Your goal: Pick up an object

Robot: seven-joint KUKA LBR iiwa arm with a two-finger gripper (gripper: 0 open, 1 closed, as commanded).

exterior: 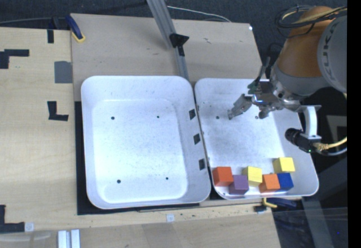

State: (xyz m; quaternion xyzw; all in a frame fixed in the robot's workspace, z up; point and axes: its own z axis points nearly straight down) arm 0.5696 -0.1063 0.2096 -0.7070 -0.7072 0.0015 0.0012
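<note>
In the camera view, the arm reached in from the right over the right bin, and its gripper hung above the bin's upper, bare part. Its fingers pointed down and to the left with nothing between them; whether they were spread or closed I could not tell at that size.

The blocks lay along the bin's near edge, well apart from the gripper: an orange block, a purple block, a yellow block, a second orange block touching a blue block, and another yellow block just behind those.

The step in hand looked like the approach, with no grasp begun. The next move would call for travelling toward the near edge, choosing one block and descending over it. The left bin on the table played no part.
</note>
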